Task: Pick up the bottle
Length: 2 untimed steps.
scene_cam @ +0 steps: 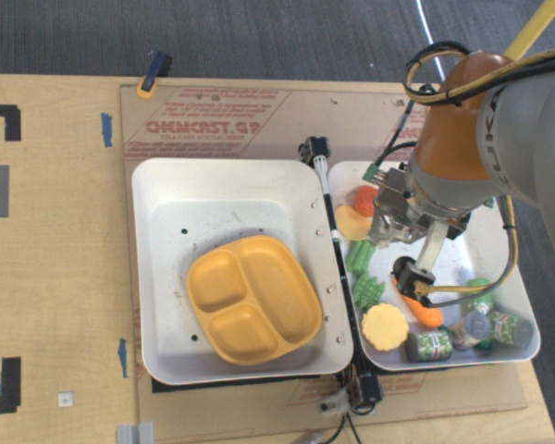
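1. You've got the arm (462,146) reaching in from the right, hanging over the right bin (486,248).
2. The gripper (388,231) sits above the upper left part of that bin, close to the wall the two bins share.
3. Spread or pressed together? You can't tell from this angle; the wrist hides its tip, and nothing shows pinched in it.
4. The bottle (486,325) lies on its side in the near right corner of the right bin, clear with a green label, well apart from the gripper.
5. Just left of the bottle you'll spot a can (431,345) with a green label, also lying down along the near wall.
6. A carrot (426,314) rests just above the can, and a yellow disc (385,326) sits beside it to the left.
7. Green pieces (363,265) run down the left wall, right below the gripper.
8. Over in the left bin (222,192), a yellow tray (252,296) lies flat, compartments up.
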Tool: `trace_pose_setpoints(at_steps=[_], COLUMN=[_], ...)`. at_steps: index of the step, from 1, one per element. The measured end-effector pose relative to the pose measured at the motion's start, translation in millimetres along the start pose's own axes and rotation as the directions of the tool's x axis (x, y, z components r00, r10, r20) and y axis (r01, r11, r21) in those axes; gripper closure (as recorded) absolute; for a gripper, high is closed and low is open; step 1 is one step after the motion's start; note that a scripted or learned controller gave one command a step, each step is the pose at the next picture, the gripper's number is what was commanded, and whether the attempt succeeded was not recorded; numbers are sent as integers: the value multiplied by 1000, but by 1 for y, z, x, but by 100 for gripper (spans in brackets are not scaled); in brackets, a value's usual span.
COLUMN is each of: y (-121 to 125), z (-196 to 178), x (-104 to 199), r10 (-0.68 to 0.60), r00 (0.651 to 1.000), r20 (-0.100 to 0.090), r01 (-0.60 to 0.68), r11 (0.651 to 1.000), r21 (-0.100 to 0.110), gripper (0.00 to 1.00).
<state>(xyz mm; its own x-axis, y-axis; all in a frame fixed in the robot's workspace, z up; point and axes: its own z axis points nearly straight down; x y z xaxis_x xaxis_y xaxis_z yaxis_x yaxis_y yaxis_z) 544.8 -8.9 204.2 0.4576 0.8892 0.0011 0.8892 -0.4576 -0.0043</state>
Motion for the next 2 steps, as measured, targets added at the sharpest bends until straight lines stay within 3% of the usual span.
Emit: trace_pose_setpoints(at_steps=[1, 2], y=[0, -32], z=[0, 20], x=[0, -2], r10=[0, 50], r00=[1000, 999], r20=[0, 2], r01=[0, -50], r11=[1000, 999], r21=[0, 0], gripper=[0, 0])
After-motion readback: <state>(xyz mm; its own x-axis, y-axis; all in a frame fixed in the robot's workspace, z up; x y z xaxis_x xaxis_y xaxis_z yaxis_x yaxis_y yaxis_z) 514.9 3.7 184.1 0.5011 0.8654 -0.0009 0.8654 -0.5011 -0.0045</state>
